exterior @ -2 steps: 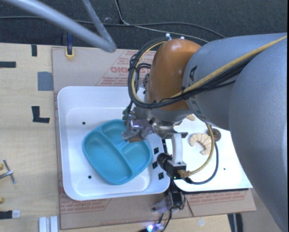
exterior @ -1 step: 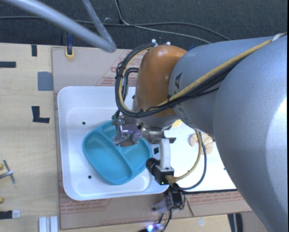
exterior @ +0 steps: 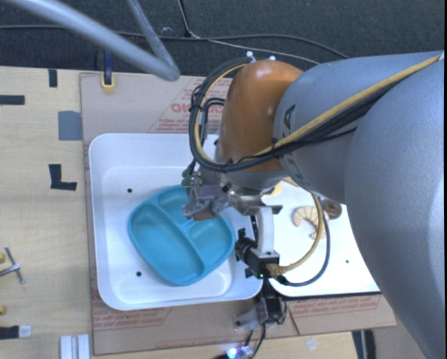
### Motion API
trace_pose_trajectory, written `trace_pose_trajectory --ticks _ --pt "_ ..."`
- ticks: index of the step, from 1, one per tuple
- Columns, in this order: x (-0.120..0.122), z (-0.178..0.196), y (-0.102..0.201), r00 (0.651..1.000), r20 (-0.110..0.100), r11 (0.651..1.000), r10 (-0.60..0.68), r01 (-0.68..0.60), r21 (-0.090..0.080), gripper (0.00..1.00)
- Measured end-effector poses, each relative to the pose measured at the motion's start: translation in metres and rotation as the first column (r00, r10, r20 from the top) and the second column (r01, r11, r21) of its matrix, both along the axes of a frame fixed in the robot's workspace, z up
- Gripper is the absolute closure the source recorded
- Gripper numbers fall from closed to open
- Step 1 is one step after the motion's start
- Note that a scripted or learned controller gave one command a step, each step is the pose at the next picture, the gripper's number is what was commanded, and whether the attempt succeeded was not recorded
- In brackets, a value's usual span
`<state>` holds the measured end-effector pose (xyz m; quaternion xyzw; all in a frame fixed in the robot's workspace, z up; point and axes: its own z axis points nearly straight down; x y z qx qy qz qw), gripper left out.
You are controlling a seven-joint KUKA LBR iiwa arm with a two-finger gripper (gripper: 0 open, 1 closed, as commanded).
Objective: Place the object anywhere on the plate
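A blue divided plate (exterior: 174, 241) lies in the left white bin (exterior: 107, 200), tilted toward the bin's front right. My gripper (exterior: 201, 204) hangs over the plate's upper right rim, below the orange wrist band (exterior: 249, 111). A small brownish thing shows at the fingertips, too unclear to name. In the right bin (exterior: 350, 268) a small tan curved object (exterior: 307, 216) lies beside a brown piece (exterior: 332, 210), half covered by the arm.
The big grey arm (exterior: 380, 163) covers most of the right bin. Black cables loop around the wrist, and one hangs down to a connector (exterior: 259, 264) by the bins' shared wall. A grey pole (exterior: 81, 21) crosses the top left.
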<state>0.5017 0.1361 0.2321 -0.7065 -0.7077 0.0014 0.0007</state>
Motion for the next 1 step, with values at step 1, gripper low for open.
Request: trace_pose_trajectory --ticks 1 --pt "0.0 -0.0002 -0.0001 1.0 0.0 1.0 0.0 0.0 0.0 0.0"
